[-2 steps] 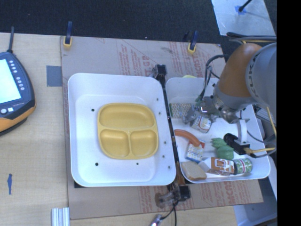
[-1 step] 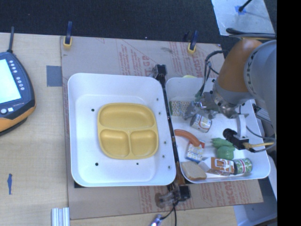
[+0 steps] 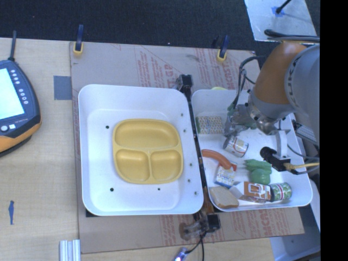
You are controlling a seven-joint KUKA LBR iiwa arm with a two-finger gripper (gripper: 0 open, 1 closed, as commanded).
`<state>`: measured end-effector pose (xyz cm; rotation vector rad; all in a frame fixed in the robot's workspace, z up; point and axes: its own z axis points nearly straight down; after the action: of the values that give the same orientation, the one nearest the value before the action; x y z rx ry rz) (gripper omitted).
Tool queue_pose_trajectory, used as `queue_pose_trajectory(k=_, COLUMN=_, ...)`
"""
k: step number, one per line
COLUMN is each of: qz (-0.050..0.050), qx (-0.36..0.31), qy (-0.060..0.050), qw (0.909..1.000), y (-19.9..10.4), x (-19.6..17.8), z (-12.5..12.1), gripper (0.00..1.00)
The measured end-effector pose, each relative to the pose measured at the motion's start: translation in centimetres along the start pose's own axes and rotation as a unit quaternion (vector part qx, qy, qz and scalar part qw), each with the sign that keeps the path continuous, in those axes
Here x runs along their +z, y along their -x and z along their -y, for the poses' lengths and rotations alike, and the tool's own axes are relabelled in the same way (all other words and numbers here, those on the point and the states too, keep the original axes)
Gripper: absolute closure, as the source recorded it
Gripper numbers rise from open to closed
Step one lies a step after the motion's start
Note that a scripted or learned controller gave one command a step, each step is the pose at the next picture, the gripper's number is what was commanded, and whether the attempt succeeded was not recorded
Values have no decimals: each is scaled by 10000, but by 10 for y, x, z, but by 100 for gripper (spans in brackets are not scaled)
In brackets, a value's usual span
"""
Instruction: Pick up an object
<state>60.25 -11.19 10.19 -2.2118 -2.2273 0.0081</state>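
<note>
My gripper (image 3: 235, 128) hangs over the upper middle of the right bin (image 3: 304, 200), under the grey and orange arm that comes in from the right. Just below its tip, a small white can with a red label (image 3: 237, 146) lies on its side, close to the gripper or touching it. A red-orange sausage (image 3: 219, 157) lies a little lower left. A speckled pale pad (image 3: 209, 125) sits to the gripper's left.
The right bin also holds a green pepper (image 3: 258, 170), a labelled jar on its side (image 3: 269, 191), a bread slice (image 3: 223, 198) and a small carton (image 3: 224, 175). The left bin (image 3: 95, 200) holds a yellow divided tray (image 3: 147, 150). A handheld control pad (image 3: 16, 105) lies far left.
</note>
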Motion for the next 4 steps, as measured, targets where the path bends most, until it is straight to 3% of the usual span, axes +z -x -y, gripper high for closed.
queue_pose_trajectory(k=1, qz=1, qx=-1, qy=-1, qw=10000, y=0, x=0, z=0, gripper=0)
queue_pose_trajectory(k=2, qz=-5, qx=21, qy=7, qw=10000, y=69, x=11, z=65, gripper=0)
queue_pose_trajectory(k=3, qz=-9, qx=13, qy=9, qw=10000, y=96, x=11, z=97, gripper=0)
queue_pose_trajectory(k=4, qz=-7, qx=5, qy=12, qw=10000, y=74, x=10, z=28, gripper=0)
